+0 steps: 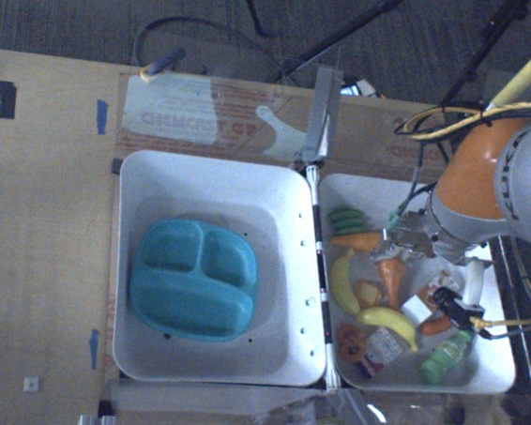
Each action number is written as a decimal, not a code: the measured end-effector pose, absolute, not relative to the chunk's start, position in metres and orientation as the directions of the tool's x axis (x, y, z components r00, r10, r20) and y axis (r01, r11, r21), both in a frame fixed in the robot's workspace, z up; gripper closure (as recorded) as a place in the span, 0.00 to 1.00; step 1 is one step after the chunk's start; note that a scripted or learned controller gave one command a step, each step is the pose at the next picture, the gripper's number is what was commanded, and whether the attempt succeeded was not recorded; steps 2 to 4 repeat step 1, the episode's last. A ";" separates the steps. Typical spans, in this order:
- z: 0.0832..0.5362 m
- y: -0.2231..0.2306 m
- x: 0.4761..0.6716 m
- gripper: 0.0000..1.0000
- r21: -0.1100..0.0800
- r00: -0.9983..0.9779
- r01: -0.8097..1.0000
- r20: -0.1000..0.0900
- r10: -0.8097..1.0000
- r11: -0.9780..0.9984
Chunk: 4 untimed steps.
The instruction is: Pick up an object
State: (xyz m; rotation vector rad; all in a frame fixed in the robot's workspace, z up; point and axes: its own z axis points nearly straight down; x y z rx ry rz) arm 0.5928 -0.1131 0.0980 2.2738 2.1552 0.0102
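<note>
The right bin [503,373] holds a heap of toy food. My gripper [397,249] hangs low over the middle of that heap. Directly under it stands an orange carrot [391,278], pointing toward the bin's front; whether they touch is unclear. A second orange carrot [357,240] and a green vegetable [347,217] lie to the gripper's left. A yellow banana [341,281] lies along the bin's left wall and another banana [388,320] lies nearer the front. A green bottle [446,356] rests at the front right.
The left bin [147,171] contains a teal divided plate [194,278]. Small packets and a red item [435,321] crowd the right bin near a black cable clip. The arm's orange band [472,177] and cables hang over the right bin's back right.
</note>
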 end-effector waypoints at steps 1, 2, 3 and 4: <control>0.232 -0.079 0.623 1.00 0.000 0.392 0.920 -0.001 0.920 -0.392; 0.232 -0.079 0.623 1.00 0.000 0.392 0.920 -0.001 0.920 -0.392; 0.232 -0.079 0.623 1.00 0.000 0.392 0.920 -0.001 0.920 -0.392; 0.232 -0.079 0.623 1.00 0.000 0.392 0.920 -0.001 0.920 -0.392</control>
